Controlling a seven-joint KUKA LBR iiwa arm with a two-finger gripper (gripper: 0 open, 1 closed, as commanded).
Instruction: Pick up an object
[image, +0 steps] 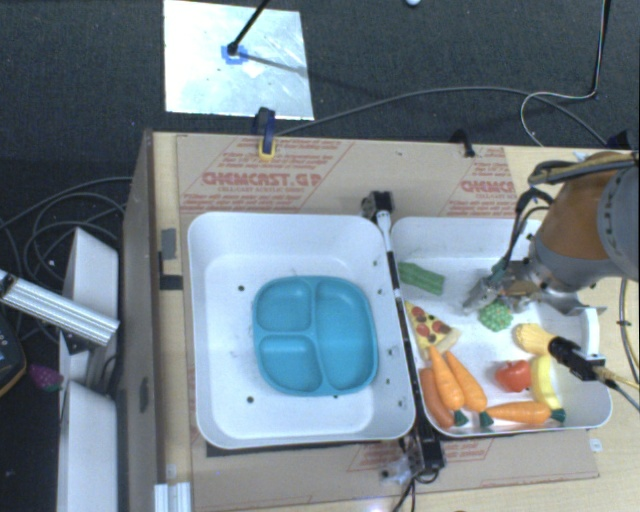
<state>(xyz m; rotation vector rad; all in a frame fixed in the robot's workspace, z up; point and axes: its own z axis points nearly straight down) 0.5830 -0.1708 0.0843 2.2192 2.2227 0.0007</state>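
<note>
Because the fingers (487, 293) sit low in the right bin (470, 235) just beside the green ball (495, 317), their spread unreadable, a close could nudge it toward the banana (535, 340), tomato (513, 375) and carrots (452, 383), missing.

Red print reading "CHEMCAST GP" stands on the brown paper sheet (300, 170) that covers the bench, just above the left bin in the upper middle of the frame. The same red lettering repeats at a slant toward the upper right, above the right bin, where only part of it is legible.
</note>
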